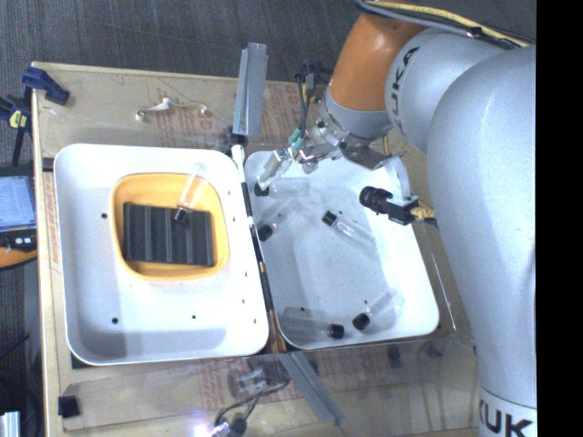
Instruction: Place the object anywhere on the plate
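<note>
A yellow plate (131, 192) lies in the left bin (82, 299) and carries a dark ridged insert (168, 236). A clear tube with a black cap (189, 195) lies tilted on the plate's upper part, its cap end resting on the insert's top edge. My gripper (284, 163) hangs over the upper left corner of the right bin (414, 312), to the right of the plate and apart from that tube. A pale clear tube (281, 189) lies just below it in the bin.
Several more clear, black-capped tubes are scattered in the right bin: one in the middle (347, 229), two near the front wall (378, 310) (314, 327), and a black cap (264, 232) by the left wall. The divider between the bins runs just left of the gripper.
</note>
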Robot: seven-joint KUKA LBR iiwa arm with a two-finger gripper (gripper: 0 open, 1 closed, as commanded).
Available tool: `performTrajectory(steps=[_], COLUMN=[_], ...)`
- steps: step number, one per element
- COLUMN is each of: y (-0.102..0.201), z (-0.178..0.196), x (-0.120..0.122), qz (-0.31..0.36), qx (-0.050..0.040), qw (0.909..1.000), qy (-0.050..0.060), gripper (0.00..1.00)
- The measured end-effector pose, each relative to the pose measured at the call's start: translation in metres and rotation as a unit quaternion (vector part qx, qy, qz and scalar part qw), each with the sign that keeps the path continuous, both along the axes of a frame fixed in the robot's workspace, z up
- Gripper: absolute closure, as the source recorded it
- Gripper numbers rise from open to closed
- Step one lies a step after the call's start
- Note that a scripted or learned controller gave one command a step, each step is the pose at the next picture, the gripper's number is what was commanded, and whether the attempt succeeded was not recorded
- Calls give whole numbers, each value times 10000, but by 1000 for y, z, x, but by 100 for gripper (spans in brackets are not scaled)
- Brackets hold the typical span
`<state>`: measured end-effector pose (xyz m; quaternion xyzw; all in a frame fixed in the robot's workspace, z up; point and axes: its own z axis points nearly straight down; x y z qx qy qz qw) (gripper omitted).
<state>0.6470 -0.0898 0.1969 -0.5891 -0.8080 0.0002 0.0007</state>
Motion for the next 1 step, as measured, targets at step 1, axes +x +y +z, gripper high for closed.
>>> performTrajectory(steps=[1], y=[68], z=[-5], x=[10], qz=[-576], qx=[-5], qw=[9983], qy=[-10], gripper=[0])
